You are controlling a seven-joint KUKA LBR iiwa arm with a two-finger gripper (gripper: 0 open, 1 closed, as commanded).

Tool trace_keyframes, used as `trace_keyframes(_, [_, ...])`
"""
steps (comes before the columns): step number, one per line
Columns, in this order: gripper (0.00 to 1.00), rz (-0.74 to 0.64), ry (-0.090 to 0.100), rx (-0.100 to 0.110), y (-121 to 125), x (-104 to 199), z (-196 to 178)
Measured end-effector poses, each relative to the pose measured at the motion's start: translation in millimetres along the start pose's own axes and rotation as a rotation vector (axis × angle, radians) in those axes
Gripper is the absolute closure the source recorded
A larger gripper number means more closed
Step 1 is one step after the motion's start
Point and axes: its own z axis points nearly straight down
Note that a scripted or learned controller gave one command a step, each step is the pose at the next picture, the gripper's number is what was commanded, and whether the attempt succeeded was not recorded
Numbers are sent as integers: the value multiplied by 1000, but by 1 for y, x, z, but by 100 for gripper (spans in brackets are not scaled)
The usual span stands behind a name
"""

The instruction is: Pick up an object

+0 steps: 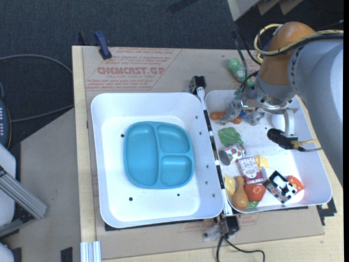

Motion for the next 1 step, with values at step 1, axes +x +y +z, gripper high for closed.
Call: trace_keyframes(1, [0,-1,3,0,0,-1,0])
